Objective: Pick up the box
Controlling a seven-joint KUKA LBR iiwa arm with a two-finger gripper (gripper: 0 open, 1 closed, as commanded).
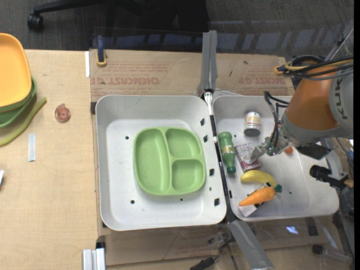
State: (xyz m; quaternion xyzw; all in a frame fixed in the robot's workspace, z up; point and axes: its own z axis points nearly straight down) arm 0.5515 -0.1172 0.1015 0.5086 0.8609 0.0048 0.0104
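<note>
One box (245, 155) in play: small, pink and white, lying flat on the floor of the right bin (315, 204), right at my tool (262, 151), touching or nearly so on its far side from the arm. Can't tell whether it sits between the tips, and I cannot tell if the tool is apart or together. Crowded spot: green bottle (227, 151) just beyond the box, banana (256, 176) just below the tool, toy carrot (260, 196) past that, small jar (252, 122) above. Risks as I see them: box is flat, so tips could skid over it or shove it into the bottle; banana could get nipped instead. Left bin (112, 167) with green tray (169, 161) is well clear.
</note>
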